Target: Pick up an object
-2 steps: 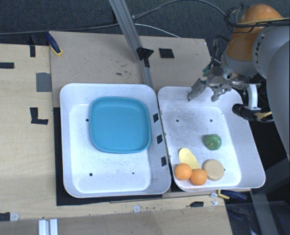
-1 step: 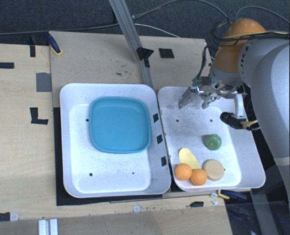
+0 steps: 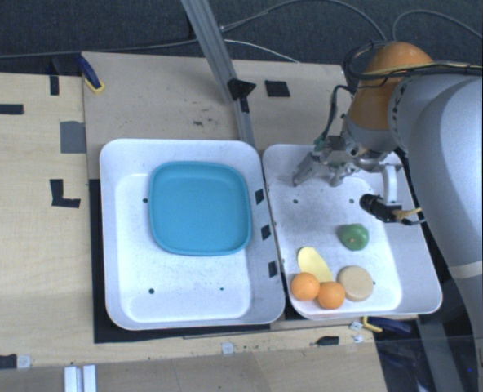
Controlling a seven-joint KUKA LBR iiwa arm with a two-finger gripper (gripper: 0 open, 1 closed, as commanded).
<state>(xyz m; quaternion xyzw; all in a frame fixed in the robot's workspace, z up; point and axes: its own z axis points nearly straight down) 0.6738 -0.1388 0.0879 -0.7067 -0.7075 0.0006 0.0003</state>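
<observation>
My gripper (image 3: 319, 175) hangs over the far part of the right bin (image 3: 409, 296), its two fingers spread open with nothing between them. The objects lie nearer the front of that bin, apart from the gripper: a green round piece (image 3: 355, 236), a pale yellow piece (image 3: 313, 261), two orange balls (image 3: 305, 287) (image 3: 331, 295) touching each other, and a beige disc (image 3: 356, 282) beside them. The bin floor under the gripper is bare.
The left bin (image 3: 127, 300) holds a blue square plate (image 3: 199, 207). A grey metal bar (image 3: 221, 55) slants down to the gap between the bins. The arm's grey body (image 3: 449, 162) covers the right bin's far right corner.
</observation>
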